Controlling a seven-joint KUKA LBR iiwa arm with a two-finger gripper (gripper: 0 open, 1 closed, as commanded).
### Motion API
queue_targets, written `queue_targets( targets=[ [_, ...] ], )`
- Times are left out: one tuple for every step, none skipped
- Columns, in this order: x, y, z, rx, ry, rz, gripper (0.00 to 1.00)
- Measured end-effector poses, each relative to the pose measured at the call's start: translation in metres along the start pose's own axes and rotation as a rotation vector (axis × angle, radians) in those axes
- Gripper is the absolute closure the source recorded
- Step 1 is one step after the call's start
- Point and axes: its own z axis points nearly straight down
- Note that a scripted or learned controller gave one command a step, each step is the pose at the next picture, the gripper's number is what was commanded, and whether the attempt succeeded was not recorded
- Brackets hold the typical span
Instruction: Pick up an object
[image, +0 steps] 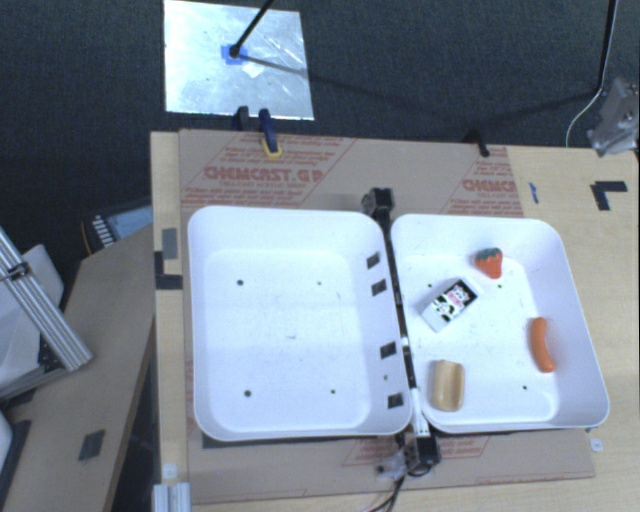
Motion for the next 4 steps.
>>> queue_targets(
  targets=[
    [0.000, 0.001, -0.011, -0.004, 0.000, -0.002, 1.00],
    [0.000, 0.001, -0.023, -0.007, 0.000, -0.004, 1.00],
    [-0.001, 0.002, -0.034, -0.011, 0.000, -0.006, 1.00],
    [-0.001, 0.002, -0.045, -0.014, 0.000, -0.007, 1.00]
  ],
)
